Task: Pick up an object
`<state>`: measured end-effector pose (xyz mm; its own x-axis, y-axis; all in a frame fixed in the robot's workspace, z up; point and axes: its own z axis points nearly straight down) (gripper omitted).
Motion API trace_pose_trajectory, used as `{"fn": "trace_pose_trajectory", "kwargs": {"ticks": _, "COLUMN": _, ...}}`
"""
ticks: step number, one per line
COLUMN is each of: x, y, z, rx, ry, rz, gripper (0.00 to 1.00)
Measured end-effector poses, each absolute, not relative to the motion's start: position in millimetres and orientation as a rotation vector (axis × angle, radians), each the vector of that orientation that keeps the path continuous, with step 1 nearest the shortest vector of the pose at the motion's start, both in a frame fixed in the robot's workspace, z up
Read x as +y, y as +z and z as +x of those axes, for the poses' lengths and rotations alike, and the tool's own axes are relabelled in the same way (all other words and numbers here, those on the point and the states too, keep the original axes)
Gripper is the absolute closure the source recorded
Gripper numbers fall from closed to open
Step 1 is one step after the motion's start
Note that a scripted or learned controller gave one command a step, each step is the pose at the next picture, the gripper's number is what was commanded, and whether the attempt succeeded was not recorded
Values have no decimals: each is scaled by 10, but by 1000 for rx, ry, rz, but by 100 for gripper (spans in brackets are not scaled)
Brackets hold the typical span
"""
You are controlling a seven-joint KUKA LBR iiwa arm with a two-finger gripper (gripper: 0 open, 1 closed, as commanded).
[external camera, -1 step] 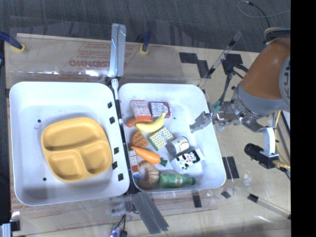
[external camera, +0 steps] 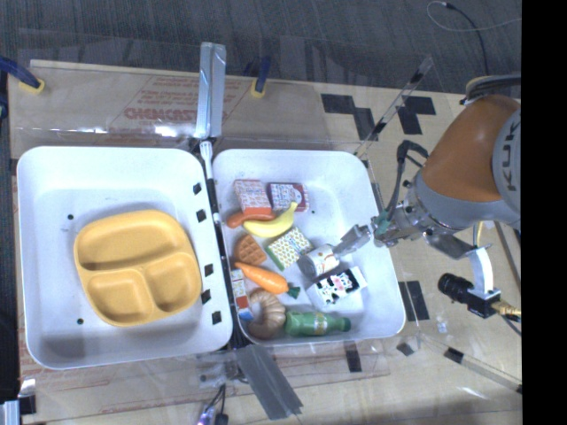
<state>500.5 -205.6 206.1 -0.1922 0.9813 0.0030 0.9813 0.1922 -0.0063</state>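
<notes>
The gripper [external camera: 321, 260] is seen low in the right bin [external camera: 354, 171]; whether it is released or clenched cannot be told, the view being blurred there. Just below it, toward the near wall, lies a white carton with black patches [external camera: 338, 286], apparently ungrasped.

Even bright overhead light, soft shadows, slight overall blur.
</notes>
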Motion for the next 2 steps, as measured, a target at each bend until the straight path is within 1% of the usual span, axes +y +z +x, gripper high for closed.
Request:
{"fn": "trace_pose_trajectory", "kwargs": {"ticks": 1, "x": -1662, "y": 947, "z": 5463, "rx": -2473, "ry": 1, "rz": -1941, "gripper": 0}}
{"fn": "trace_pose_trajectory", "kwargs": {"ticks": 2, "x": -1221, "y": 1766, "z": 5583, "rx": -2497, "ry": 5, "rz": -1898, "gripper": 0}}
